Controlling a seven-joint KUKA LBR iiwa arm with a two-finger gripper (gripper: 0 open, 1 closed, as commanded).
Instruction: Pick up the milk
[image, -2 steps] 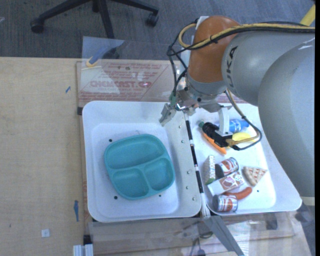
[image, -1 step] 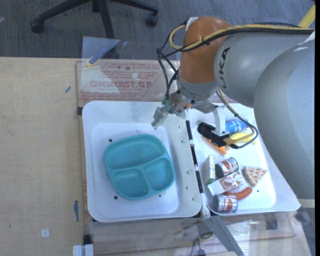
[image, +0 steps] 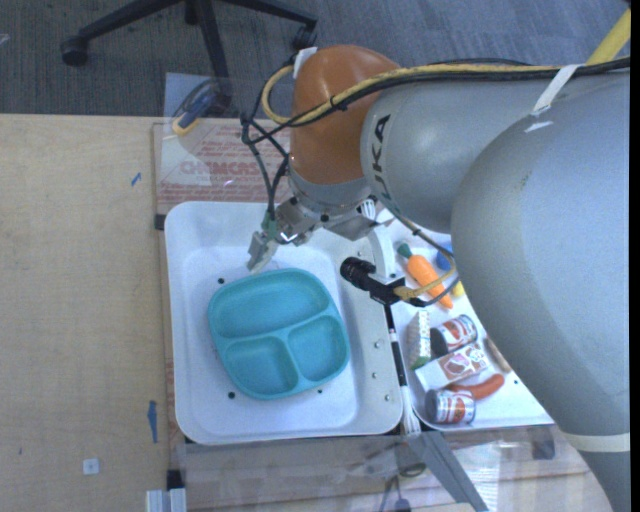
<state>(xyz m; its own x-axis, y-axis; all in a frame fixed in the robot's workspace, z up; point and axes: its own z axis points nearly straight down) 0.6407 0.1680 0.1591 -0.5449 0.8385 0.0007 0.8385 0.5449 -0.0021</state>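
Grey arm (image: 520, 200) looms — claw (image: 262, 248) well left of milk (image: 452, 365).

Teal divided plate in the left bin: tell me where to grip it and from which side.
The teal plate lies flat and face up in the left bin, so its raised outer rim is probably the only part thin enough to pinch. Come straight down from above and straddle the rim at the far-left corner; the gripper is already next to that corner.
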